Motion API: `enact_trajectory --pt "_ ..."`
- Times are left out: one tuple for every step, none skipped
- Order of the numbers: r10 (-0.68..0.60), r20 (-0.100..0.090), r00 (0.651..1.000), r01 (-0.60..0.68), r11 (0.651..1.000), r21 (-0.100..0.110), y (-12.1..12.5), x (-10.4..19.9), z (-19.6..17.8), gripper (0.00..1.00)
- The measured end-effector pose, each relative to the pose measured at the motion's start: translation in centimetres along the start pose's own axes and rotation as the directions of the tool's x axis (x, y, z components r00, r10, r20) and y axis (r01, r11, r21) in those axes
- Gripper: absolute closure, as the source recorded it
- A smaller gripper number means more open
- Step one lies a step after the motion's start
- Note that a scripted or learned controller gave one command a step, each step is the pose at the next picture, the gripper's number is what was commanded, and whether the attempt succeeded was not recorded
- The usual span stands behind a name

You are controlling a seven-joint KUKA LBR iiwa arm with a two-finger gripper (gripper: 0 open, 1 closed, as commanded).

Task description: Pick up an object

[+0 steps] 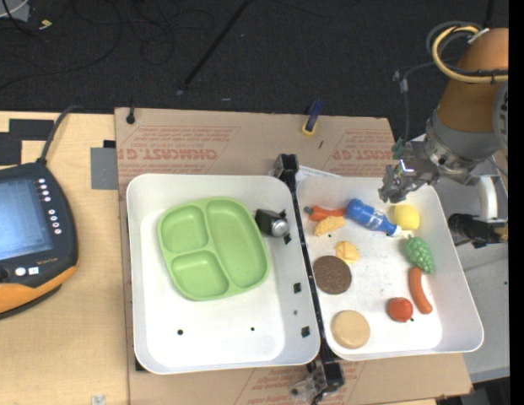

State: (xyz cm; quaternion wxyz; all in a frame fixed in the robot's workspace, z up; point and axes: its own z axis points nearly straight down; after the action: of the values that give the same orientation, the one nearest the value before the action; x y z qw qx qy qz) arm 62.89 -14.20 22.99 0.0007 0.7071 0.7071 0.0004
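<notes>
The right bin (460,327) holds several toy foods. A blue bottle (369,216) lies near its back, with a yellow lemon (407,218) to its right and an orange carrot piece (327,214) to its left. Green grapes (418,254), a sausage (421,291) and a red tomato (400,310) lie along the right side. A yellow pastry (347,251), a brown cookie (332,274) and a tan bun (351,328) lie on the left side. My gripper (394,189) hangs over the bin's back edge, just above and behind the lemon and the bottle, with nothing seen in it.
The left bin (152,327) holds a green divided plate (213,247) and a small black and silver object (272,222) by the divider. A tablet-like pendant (25,230) lies at the far left. A blue and yellow clamp (311,118) sits at the cardboard's back edge.
</notes>
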Motion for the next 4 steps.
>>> enact_trajectory --pt "-0.003 -0.003 1.0 0.003 1.0 0.007 -1.7 5.6 1.0 1.0" --pt "-0.003 -0.002 1.0 0.003 1.0 0.007 -2.3 10.4 1.5 1.0" --pt "-0.002 -0.002 1.0 0.002 1.0 0.007 -3.1 14.8 1.4 1.0" --pt "-0.004 -0.003 1.0 0.004 1.0 0.006 -5.3 19.9 -0.7 1.0"
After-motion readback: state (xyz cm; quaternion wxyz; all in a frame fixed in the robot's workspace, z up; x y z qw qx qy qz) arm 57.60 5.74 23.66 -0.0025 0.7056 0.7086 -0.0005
